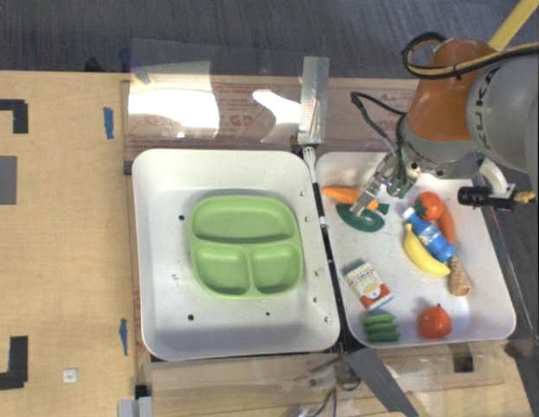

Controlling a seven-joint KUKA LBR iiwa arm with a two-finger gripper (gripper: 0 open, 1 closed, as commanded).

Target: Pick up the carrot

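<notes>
The carrot [342, 195] was seen as a short orange taper lying flat in the right bin [491, 259], at about 10 o'clock within it, close to the wall shared with the left bin [156, 233]. Its thicker end was covered by the gripper [370, 200], so its full length could not be judged. A dark green round item [365, 221] just below it was partly hidden and could not be identified. Whether the gripper was clenched or released could not be told. The arm [443, 102] was reached in from 2 o'clock, wrist angled down toward 8 o'clock, over the carrot. A green tray [246, 246] was noted in the left bin.
</notes>
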